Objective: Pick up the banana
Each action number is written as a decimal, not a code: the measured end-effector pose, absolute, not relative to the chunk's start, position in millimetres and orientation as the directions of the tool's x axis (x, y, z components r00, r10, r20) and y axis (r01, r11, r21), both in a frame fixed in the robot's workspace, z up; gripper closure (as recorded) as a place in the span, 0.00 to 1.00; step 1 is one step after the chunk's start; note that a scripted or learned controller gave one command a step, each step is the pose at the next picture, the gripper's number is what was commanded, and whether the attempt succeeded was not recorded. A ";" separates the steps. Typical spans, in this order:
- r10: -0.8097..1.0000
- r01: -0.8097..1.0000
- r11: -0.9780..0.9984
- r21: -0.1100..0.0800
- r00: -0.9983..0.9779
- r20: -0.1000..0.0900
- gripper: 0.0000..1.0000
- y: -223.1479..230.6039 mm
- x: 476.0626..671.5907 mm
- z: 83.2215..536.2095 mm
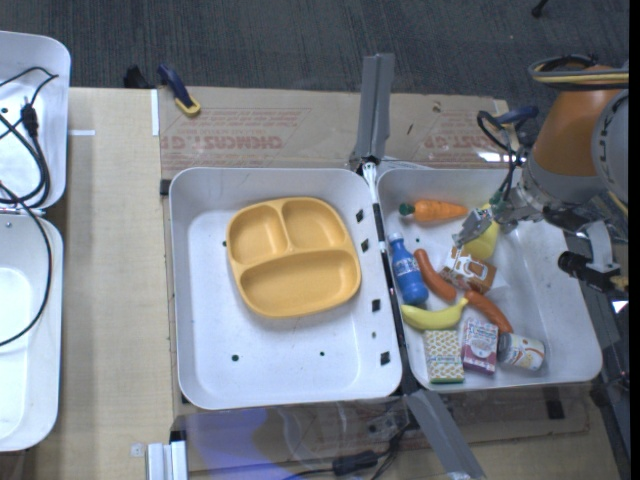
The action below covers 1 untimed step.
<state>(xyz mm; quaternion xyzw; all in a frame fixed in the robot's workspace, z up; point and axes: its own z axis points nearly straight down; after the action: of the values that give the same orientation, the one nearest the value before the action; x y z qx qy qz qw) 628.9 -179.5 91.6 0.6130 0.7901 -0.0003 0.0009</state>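
The banana (435,316) is seen lying flat in the right bin (560,373), in its near-left part, with its curve open towards the far side. Its left end is placed just beside the near end of a blue bottle (407,271), which lies along the bin's left wall. A sausage (434,275) is laid just right of the bottle, its near end close to the banana's middle. A second sausage (488,311) is found by the banana's right tip; whether the two touch cannot be told.

On the near side of the banana, a pale box (443,356) and a pink box (479,345) are set side by side, and a can (520,351) is laid on its side to their right. A carrot (440,209) is seen at the far end of the bin.

The gripper (480,230) is held over the middle of the right bin, on the far right of the banana and apart from it. It is lowered onto or just above a yellow object (486,240) whose kind cannot be made out, with a small carton (470,268) just near of it. Whether the gripper is apart, together or clamped on anything cannot be told. The banana is not held.

The arm (570,138) is brought in from the right, its orange band seen above the wrist.

In the left bin (182,268) a yellow plate (295,268) with three compartments is placed in the far half. A blue-and-yellow clamp (178,90) is laid on the bench beyond the left bin.
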 end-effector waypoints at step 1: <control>0.970 0.970 0.245 -0.004 -0.245 0.000 1.00 -181.0 628.0 100.1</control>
<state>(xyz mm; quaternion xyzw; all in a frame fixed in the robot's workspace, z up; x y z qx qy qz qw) 628.0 -181.0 100.1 0.6144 0.7890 -0.0015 -0.0010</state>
